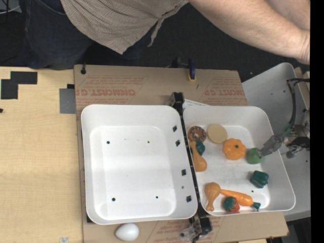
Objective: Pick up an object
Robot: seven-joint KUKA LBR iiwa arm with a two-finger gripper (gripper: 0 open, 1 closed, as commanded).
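Two white bins, toys gathered in the right bin [273, 120].
Left bin [131, 163] bare-floored; right bin crowded along its inner wall and near edge. Orange pumpkin [234, 149] sits mid-bin, a round green ball [253, 156] just beside it. Gripper [264, 150] touches the ball at the right rim; its opening cannot be told.

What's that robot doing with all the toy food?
The gripper reaches in from the right and sits right against a light green ball in the right bin, beside the orange pumpkin. I can't tell whether it has grabbed the ball. The other toys lie in that bin, and a white egg sits outside the bins.
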